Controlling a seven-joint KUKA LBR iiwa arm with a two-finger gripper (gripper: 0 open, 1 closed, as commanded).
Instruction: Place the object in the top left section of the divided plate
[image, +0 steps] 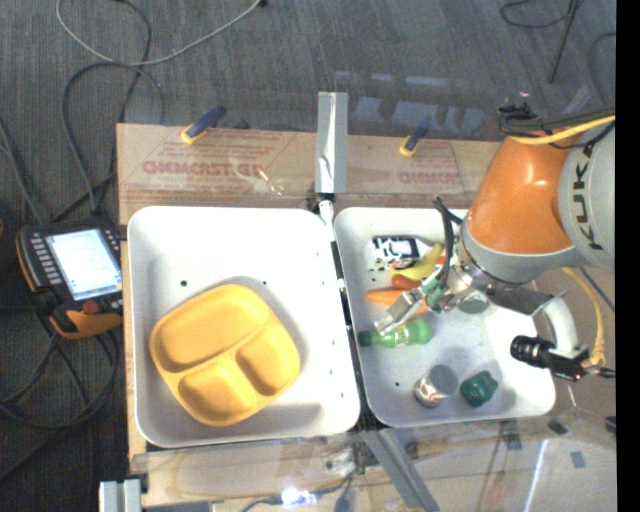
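The yellow divided plate (163, 338) lies in the left bin (160, 240), turned at a slant, and all three of its sections are bare. My gripper (396, 318) reaches down-left into the right bin (520, 400) from under the orange band. Its tip is just above a green bottle (408, 335) that lies on its side, and it looks close to or touching the bottle. An orange carrot-like piece (383, 296) lies right beside the gripper. I see nothing lifted off the bin floor.
A yellow banana (428, 260) and a black-and-white packet (394, 246) sit at the back of the right bin. A small can (432, 390) and a dark green object (478, 388) lie near its front. A tablet (78, 262) rests left of the bins.
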